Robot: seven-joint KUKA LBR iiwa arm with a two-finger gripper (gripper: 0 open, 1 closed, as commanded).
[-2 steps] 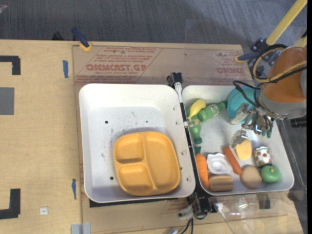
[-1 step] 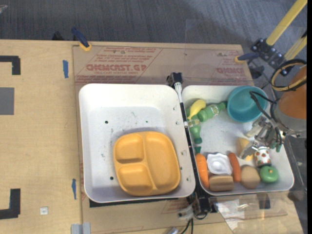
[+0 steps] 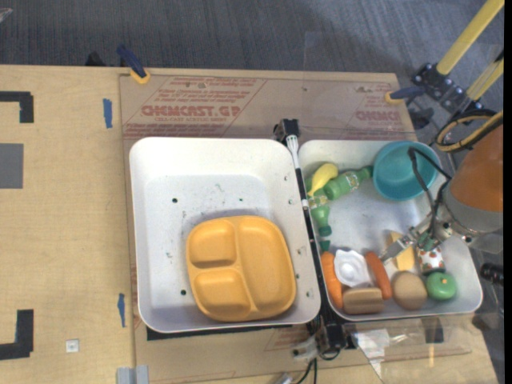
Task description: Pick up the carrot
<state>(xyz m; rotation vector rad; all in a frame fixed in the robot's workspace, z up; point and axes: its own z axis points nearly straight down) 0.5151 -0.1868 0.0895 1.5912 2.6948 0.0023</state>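
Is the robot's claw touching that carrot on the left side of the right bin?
Apart. The camera view shows the gripper near the right bin's right side, while the carrot lies along its left wall, with other toy foods between them.

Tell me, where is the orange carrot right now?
The orange carrot lies in the right white bin, against its left wall, beside a white piece.

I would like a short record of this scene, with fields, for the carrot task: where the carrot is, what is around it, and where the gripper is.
target: orange carrot, lying along the left wall of the right white bin
neighbours: white egg-shaped toy to its right, brown bread-like block near its lower end
gripper: over the right part of the same bin, apart from the carrot
left white bin: holds a yellow divided plate
carrot status: not lifted
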